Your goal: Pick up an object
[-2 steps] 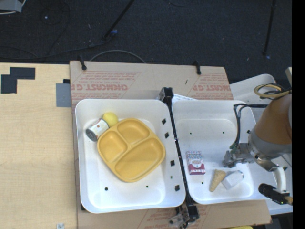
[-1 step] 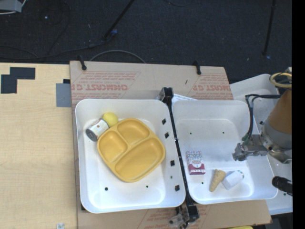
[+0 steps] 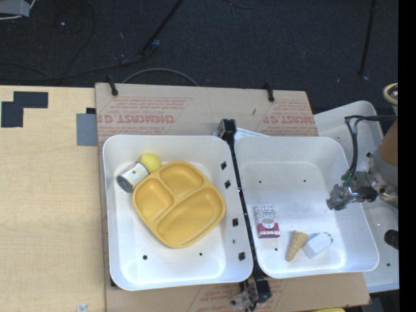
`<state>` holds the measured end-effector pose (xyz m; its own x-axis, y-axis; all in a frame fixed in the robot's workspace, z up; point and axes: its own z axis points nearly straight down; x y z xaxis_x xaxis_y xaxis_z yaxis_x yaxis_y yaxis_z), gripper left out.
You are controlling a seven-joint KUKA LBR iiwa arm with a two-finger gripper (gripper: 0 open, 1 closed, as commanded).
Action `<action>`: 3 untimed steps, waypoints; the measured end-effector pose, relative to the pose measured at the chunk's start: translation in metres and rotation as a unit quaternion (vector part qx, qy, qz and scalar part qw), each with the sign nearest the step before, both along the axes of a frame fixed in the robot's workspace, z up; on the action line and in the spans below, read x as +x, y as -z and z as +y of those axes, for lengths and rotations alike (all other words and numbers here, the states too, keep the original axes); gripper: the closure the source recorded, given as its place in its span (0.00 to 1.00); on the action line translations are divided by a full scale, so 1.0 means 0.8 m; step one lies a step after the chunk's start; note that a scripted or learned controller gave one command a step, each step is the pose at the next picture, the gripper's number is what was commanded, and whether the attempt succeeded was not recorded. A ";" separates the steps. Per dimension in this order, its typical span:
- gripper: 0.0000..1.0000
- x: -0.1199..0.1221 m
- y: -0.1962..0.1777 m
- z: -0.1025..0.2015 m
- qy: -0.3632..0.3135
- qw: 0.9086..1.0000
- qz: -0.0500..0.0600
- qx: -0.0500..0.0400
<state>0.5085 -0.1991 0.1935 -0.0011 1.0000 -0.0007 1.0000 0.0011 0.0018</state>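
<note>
In the right bin (image 3: 292, 155) lie a small red and white box (image 3: 266, 221), a tan cone (image 3: 296, 244) and a white block (image 3: 318, 244) that touches the cone's wide end. My gripper (image 3: 339, 199) hangs at the right bin's right wall, above and to the right of the white block, with nothing visibly in it. The left bin (image 3: 169, 268) holds a yellow divided plate (image 3: 179, 203), a yellow ball (image 3: 150, 162) and a grey and white cylinder (image 3: 132, 177) at the plate's upper left.
A black divider (image 3: 237, 200) runs between the two bins. Cardboard (image 3: 195, 112) backs the bins, and a wooden bench top (image 3: 45, 207) spreads to the left. Cables (image 3: 354, 148) loop down beside the arm at the right.
</note>
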 end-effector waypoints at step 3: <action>1.00 -0.004 -0.068 0.121 -0.002 1.000 0.003 0.002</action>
<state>0.5050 -0.1021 0.2483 -0.0041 1.0000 0.0026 1.0000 0.0041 -0.0044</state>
